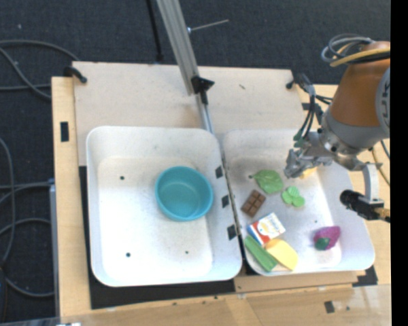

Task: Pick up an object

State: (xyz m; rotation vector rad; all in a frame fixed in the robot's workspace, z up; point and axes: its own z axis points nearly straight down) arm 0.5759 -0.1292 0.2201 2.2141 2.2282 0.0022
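Best to lower the gripper [296,168], finger spacing unclear from here, squarely over the green leaf [268,180] in the right bin [357,253], then close gently.

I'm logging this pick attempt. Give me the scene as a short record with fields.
left bin: blue bowl
right bin: green leaf piece, small green piece, brown chocolate bar, orange-and-white carton, yellow wedge, green stick, purple toy
gripper: low over right bin's rear, beside green leaf piece
grasp: cannot tell
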